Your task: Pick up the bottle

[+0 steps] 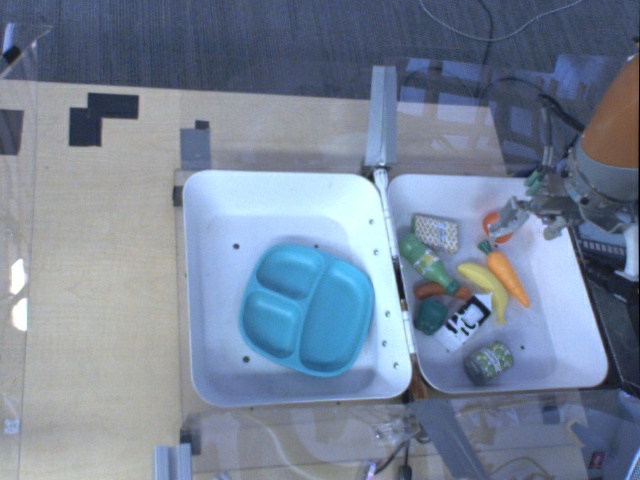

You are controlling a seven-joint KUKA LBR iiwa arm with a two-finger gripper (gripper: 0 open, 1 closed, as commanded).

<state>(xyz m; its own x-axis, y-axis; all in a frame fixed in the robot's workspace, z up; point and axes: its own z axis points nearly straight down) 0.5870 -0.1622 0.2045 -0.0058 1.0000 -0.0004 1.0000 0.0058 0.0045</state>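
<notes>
Counter (100, 268) carries two white bins; left bin (215, 368) holds a blue divided plate (307, 309). Right bin (580, 363) holds the green bottle (427, 262), lying on its side at the left wall, long axis diagonal, cap far-left, base near-right. Pincer (527, 218) hovers over the far right of that bin, fingers spread, nothing between them. Step: approach. Next, judged: travel left, turn across the bottle's axis, descend.

Smooth white plastic bins (290, 203), faint sheen. Matt blue plastic tray (307, 310), smooth. Pale wood-grain bench (100, 268), satin finish. Glossy green plastic bottle (427, 262). Smooth plastic carrot (507, 277) and banana (484, 283). Brushed metal rail (381, 118) between bins. Dark ribbed floor (250, 18), matt.
</notes>
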